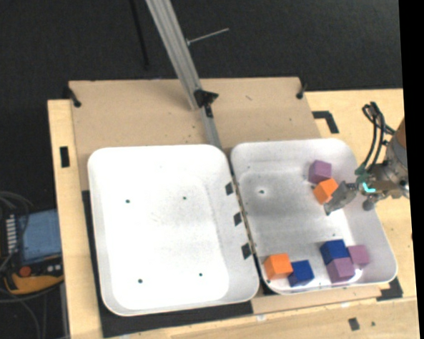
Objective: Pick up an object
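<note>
Jaws' grip impossible to tell, gripper (351, 196) touching an orange block (326, 190) at right; two orange, two blue, three purple.

The arm comes in low over the right rim of the right bin (369, 213), wrist cables looping above it. Its gripper (351, 196) hangs over that bin's right half, one grey finger (336, 202) angled leftward toward the bin's middle.
</note>
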Available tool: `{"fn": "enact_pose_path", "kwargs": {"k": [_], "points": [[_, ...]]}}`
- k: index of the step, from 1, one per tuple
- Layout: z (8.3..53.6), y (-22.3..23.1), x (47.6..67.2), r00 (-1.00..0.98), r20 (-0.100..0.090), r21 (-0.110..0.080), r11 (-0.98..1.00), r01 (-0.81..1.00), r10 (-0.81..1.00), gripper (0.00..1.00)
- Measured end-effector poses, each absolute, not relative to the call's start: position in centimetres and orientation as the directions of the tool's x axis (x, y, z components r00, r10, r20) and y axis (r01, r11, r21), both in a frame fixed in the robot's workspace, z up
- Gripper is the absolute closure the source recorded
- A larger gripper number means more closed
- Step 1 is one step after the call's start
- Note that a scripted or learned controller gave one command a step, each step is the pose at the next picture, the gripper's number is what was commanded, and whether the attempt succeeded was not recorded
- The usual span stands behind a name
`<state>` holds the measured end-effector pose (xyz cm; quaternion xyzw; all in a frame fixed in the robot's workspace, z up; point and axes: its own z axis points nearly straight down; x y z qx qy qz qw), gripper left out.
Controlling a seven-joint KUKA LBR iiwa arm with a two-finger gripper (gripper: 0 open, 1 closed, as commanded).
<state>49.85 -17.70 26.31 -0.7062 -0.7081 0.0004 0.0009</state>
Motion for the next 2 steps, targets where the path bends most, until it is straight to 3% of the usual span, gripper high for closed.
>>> {"fn": "enact_pose_path", "kwargs": {"k": [1, 2], "points": [[26.5, -17.7, 49.9, -0.001, 0.0, 0.003, 0.001, 1.0, 1.0, 0.0], [21.1, -17.9, 49.0, 0.0, -0.001, -0.002, 0.0, 1.0, 1.0, 0.0]]}}
